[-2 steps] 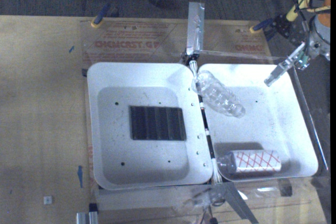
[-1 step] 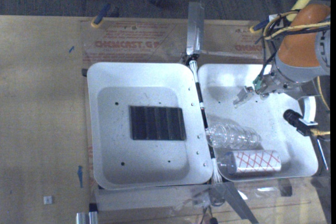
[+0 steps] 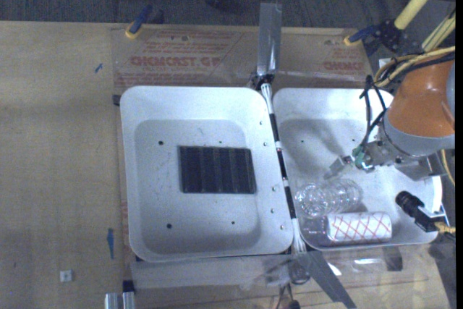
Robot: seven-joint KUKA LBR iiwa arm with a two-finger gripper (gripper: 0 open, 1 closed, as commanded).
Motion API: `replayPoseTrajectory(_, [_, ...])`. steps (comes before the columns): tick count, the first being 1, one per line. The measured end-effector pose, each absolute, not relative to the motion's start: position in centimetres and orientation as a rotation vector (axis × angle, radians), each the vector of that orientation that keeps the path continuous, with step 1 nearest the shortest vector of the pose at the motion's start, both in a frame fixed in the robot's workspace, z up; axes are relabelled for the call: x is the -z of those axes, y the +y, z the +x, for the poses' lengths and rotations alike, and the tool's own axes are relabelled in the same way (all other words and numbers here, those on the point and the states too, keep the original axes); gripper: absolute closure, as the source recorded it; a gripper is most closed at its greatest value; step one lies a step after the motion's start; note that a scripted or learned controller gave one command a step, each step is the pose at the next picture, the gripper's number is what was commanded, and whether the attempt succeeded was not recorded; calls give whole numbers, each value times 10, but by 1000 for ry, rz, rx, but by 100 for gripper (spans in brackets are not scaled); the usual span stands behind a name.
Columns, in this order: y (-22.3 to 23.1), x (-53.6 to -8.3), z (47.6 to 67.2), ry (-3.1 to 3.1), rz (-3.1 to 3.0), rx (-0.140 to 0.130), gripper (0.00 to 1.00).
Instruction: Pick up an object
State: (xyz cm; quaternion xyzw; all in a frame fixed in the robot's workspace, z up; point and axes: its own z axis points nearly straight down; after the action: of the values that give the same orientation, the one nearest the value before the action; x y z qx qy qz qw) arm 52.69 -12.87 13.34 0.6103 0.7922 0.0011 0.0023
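My gripper hangs over the right bin, a little above and to the right of a clear, knobbly plastic object. Just in front of that clear object, a white cylinder with a red criss-cross pattern lies on its side near the bin's front wall. Nothing shows in the gripper. A dark ribbed rectangular mat lies flat in the middle of the left bin.
The two bins meet at a central divider. A metal bracket stands behind the bins, and clamps hold the cardboard sheet at the back. The arm's orange band is above the right bin's right side.
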Motion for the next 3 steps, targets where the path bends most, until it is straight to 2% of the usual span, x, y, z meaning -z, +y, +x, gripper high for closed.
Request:
replayPoseTrajectory(1, [-157, -103, 510, 2437, 1863, -57, 0])
replayPoseTrajectory(2, [-180, -88, 548, 2406, 2006, -7, 0])
replayPoseTrajectory(3, [-181, -99, 549, 2402, 2006, -11, 100])
